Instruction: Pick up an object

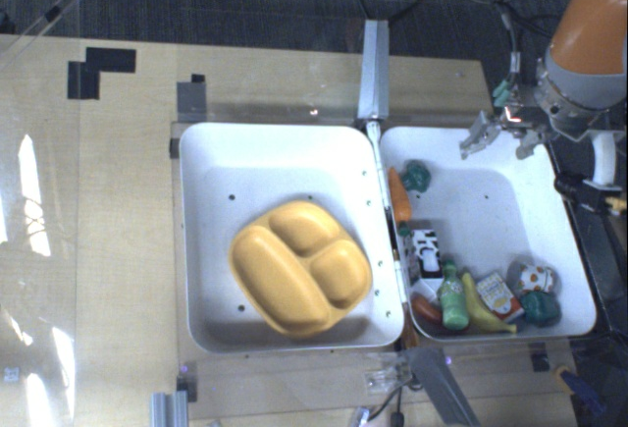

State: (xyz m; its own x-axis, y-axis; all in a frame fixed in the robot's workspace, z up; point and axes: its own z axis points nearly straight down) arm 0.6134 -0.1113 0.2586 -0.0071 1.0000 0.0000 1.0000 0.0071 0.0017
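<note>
My gripper point(502, 138) hangs over the far rim of the right bin point(491, 182), below the orange-banded wrist. Its fingers point(477, 137) are spread open and hold nothing. The objects lie below and left of it in that bin: a teal lump point(417, 176) and an orange carrot point(397, 198) by the left wall, and a black-and-white item point(425, 253) further forward. Along the near wall are a green bottle point(452, 298), a banana point(483, 309), a small carton point(497, 293), a patterned ball point(535, 278) and a dark teal piece point(541, 308).
A large yellow loaf-like shape point(299, 265) fills the middle of the left bin point(211, 219). A metal divider post point(374, 72) stands between the bins at the back. Cables loop over the dark floor behind the bench.
</note>
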